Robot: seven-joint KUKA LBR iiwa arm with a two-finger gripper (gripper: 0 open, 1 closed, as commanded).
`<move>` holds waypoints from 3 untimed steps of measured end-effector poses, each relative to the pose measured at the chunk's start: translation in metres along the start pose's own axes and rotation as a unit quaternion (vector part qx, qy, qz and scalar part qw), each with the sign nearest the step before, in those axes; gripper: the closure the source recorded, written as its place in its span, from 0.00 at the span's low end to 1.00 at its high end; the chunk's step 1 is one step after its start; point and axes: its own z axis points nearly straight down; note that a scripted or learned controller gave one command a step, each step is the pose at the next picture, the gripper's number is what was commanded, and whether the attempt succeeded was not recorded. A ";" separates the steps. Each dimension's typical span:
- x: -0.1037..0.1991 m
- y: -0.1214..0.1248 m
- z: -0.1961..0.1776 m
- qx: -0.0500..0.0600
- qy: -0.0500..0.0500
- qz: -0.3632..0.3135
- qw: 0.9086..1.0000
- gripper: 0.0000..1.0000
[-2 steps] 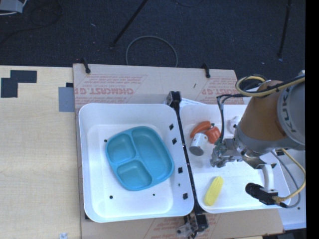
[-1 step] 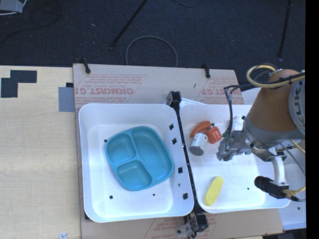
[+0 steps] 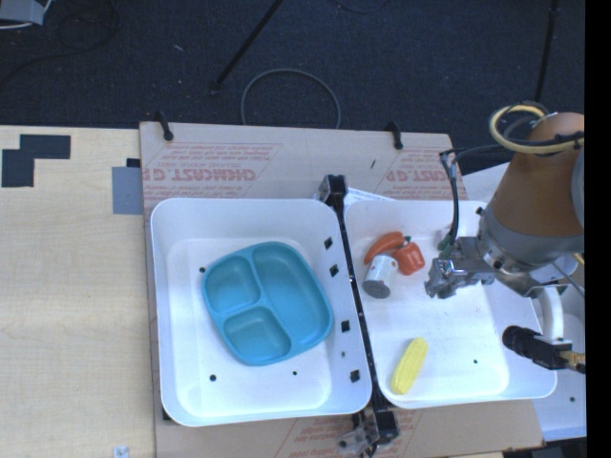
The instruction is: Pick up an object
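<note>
Right bin [image 3: 477, 380], one of two shallow white bins set side by side on the bench: contents counted as three loose items plus the gripper. Gripper [image 3: 445, 280], one, metallic, at the end of the grey and orange arm [image 3: 539, 194] that enters from the right; it hangs over the upper middle of the right bin, with nothing visible between its fingers; whether the jaws are spread or pressed together cannot be told from this angle. Item nearest the jaws: one orange object [image 3: 399, 252], just to their left and slightly above in the view, close but apart from them. Item two: one small grey and white cylinder [image 3: 379, 275], touching the orange object's lower left side, a little farther left of the jaws. Item three: one yellow corn cob [image 3: 410, 364], lying on a slant, below and somewhat left of the jaws, well apart from them and from the other two items. Farther left, beyond the black divider [image 3: 346, 294] where the two bins meet: left bin [image 3: 181, 256], one, holding one blue divided plate [image 3: 266, 301] with three compartments, lying flat near the bin's centre, the item farthest from the jaws.
</note>
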 end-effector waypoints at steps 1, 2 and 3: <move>0.046 -0.006 -0.010 0.001 0.001 -0.001 1.000 1.00; 0.105 -0.007 -0.017 0.000 0.001 -0.002 1.000 1.00; 0.151 -0.010 -0.022 0.001 0.000 -0.001 1.000 1.00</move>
